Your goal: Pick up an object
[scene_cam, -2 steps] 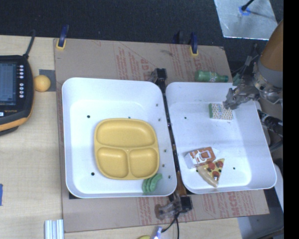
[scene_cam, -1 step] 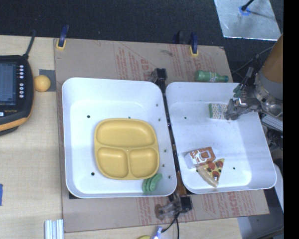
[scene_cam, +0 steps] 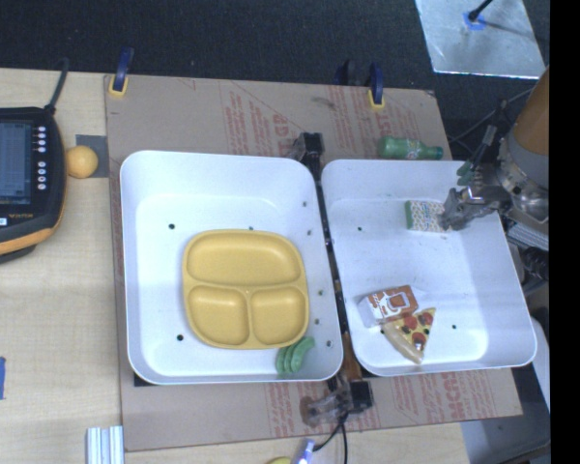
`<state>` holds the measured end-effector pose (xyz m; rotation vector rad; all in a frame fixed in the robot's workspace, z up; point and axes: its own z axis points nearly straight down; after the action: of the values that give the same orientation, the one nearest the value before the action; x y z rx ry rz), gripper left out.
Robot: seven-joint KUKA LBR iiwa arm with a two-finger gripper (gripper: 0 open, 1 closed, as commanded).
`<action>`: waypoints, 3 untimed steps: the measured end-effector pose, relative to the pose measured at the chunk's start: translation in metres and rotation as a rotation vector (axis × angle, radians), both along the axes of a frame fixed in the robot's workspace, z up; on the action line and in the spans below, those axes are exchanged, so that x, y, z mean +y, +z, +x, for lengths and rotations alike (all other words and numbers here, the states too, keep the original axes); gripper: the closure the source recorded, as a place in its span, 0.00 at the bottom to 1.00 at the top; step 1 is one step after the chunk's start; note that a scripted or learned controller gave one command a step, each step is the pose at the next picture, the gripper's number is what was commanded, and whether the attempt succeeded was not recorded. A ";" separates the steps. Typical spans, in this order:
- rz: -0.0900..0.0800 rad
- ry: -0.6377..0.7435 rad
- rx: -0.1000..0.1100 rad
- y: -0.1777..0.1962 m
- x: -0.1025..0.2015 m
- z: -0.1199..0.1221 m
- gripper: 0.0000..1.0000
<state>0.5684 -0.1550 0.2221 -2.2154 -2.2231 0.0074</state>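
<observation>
My gripper [scene_cam: 454, 211] reaches in from the right and sits low over the upper right part of the right bin [scene_cam: 483, 259]. Just left of its tip, touching or nearly touching it, lies a small speckled grey-green block [scene_cam: 422, 215]. Nearer the front of the same bin lie a small orange-and-white packet [scene_cam: 391, 303] and a toy pizza slice [scene_cam: 411, 334], side by side. The left bin [scene_cam: 150, 259] holds a yellow divided plate [scene_cam: 245, 288] and a green toy [scene_cam: 294, 357] in its front right corner.
A green bottle [scene_cam: 409, 148] lies on the cardboard just behind the right bin. A tablet controller [scene_cam: 14, 177] and a yellow ball [scene_cam: 80, 160] sit to the left of the bins. Clamps [scene_cam: 375, 80] hold the cardboard's back edge.
</observation>
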 end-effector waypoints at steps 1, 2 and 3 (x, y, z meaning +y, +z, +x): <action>0.000 0.001 0.001 0.010 -0.001 0.000 1.00; -0.001 0.002 0.002 0.021 -0.001 0.000 1.00; 0.000 0.000 -0.002 0.001 -0.015 -0.009 1.00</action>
<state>0.5596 -0.1697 0.2229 -2.2158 -2.2242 0.0056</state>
